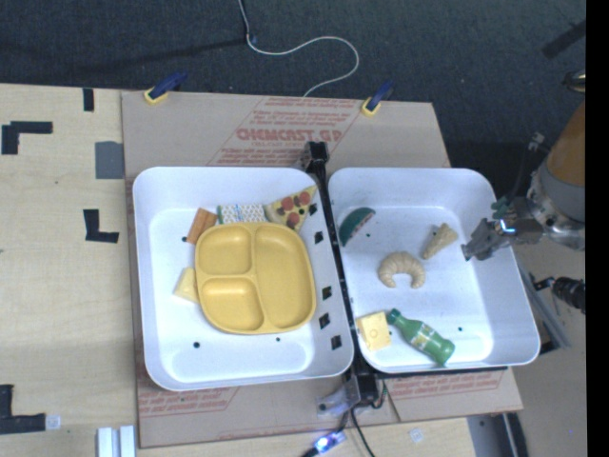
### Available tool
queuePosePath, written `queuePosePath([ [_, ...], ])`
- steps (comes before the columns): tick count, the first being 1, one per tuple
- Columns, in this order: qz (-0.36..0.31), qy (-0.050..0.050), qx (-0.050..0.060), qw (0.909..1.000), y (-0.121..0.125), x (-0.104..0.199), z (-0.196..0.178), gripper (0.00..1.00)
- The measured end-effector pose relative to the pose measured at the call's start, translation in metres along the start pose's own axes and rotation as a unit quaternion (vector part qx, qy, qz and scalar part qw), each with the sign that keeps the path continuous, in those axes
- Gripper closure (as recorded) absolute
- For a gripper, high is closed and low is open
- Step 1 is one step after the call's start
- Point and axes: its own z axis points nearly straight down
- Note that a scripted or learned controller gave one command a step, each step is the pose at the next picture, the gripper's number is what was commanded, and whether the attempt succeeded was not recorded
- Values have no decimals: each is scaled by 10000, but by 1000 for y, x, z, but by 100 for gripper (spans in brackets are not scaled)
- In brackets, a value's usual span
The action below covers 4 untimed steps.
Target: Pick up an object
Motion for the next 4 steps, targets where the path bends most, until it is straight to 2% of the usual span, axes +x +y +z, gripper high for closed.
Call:
queuePosePath([
  [2,-25,10,15,10000,-11,117,9,100],
  [4,-30,9,11,10000,-33,214,-9,100],
])
